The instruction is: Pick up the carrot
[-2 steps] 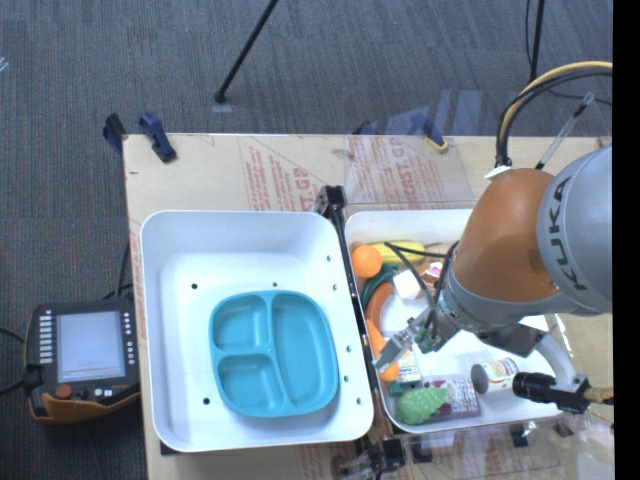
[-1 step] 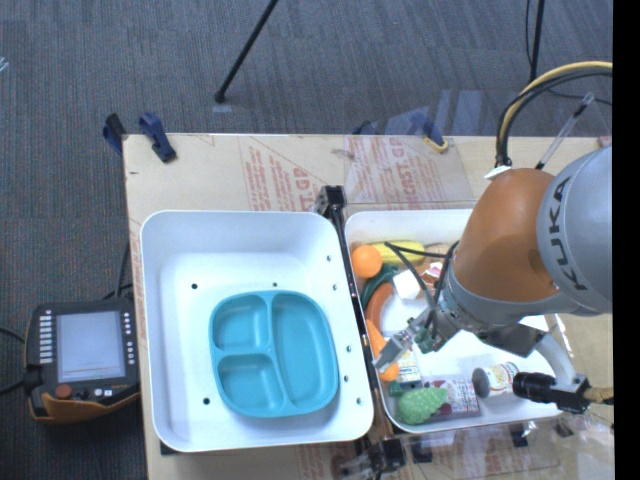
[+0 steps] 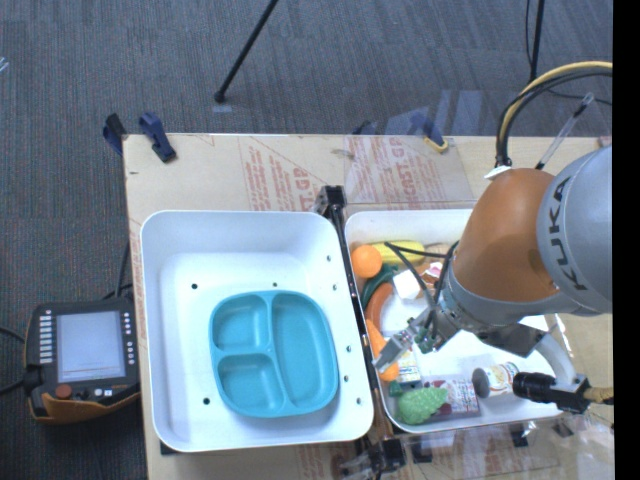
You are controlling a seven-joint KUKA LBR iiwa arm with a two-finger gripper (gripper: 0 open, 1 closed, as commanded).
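The carrot is a long orange shape lying along the left wall of the right bin; its lower end shows near the bin's front left corner. My gripper hangs low directly over the carrot's middle and covers part of it. The grey arm with its orange band fills the right half of that bin. I cannot make out whether the carrot sits between the jaws.
The right bin also holds an orange ball, a yellow banana, a bumpy green item, a small packet and a small bottle. A blue divided plate lies in the left bin. A pendant sits at far left.
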